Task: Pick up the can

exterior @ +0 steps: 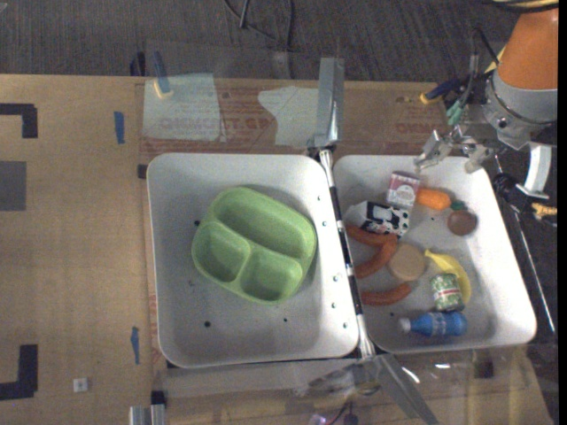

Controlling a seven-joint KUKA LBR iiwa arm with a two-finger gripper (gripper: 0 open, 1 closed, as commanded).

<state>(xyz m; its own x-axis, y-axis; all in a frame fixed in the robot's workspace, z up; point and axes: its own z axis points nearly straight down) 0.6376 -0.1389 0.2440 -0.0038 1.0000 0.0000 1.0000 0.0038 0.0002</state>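
Up at the far right corner of the right-hand shallow white bin (514, 264), the metal two-finger claw (454, 149) hangs off the grey arm with its orange band (532, 38), poised over the bin's top rim. Whether that claw is spread or pressed together I cannot tell from here; nothing sits in it that I can make out.

Just below it lie a small pink-and-white carton (403, 189) and an orange toy carrot (434, 199), with a brown round piece (462, 223) beside them and a black-and-white box (383, 217) a little to the left. Further down, two reddish sausages (376, 259) flank a tan disc (408, 262), and a yellow banana (454, 271) curls next to it.

And there's the target, I'd judge: the small green-labelled can (446, 291), lying near the bin's lower right, touching the banana, just above a blue plastic bottle (436, 325). It's well apart from the claw.

Over in the left white bin (168, 264), a green divided plastic tray (255, 244) rests alone.

So, by my reckoning, the job's barely begun: can untouched, the arm yet to travel down the bin, descend, close and lift.
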